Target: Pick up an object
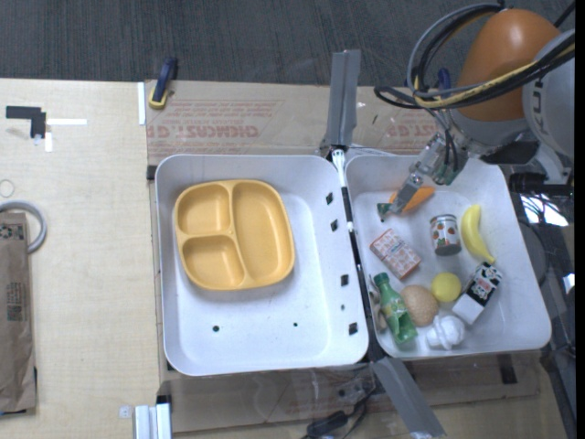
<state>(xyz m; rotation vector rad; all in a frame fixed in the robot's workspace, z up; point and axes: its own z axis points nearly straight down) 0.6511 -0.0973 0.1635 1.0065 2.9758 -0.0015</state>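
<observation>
The right bin [512, 337] holds several small items. An orange toy carrot [409, 198] with a green top lies at the bin's back left. My gripper [435, 170] hangs just above the carrot's orange end, at the end of the grey arm with its orange band [505, 48]. Whether it touches the carrot is unclear. In front of the carrot are a small can [445, 233], a yellow banana [473, 231] and a pink box [395, 252]. Nearer the front lie a green bottle [393, 311], a tan egg-shaped item [420, 303], a lemon [446, 287] and a small milk carton [480, 293].
The left bin [265, 337] contains a yellow divided plate [235, 234]. A white lumpy item [445, 333] sits at the right bin's front edge. A grey divider post [343, 99] stands between the bins at the back. Cables [439, 35] loop above the wrist.
</observation>
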